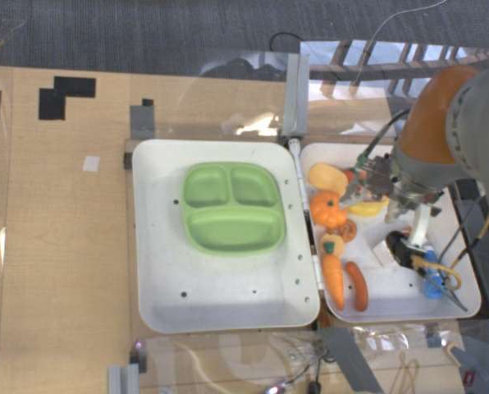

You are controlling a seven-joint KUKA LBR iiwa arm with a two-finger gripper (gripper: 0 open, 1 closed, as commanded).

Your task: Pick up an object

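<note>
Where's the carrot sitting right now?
The carrot lies in the right bin, along its left wall near the front, beside the sausage and just below the small pumpkin.

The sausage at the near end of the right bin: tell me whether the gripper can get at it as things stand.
Probably yes. The sausage lies uncovered beside the carrot, with bare bin floor on its right, and the gripper is over the same right bin.

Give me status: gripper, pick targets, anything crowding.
Gripper low in right bin, fingers unclear, beside yellow piece. Nothing seen held. Pumpkin, carrot, sausage packed close along left wall. Green tray in left bin.
</note>
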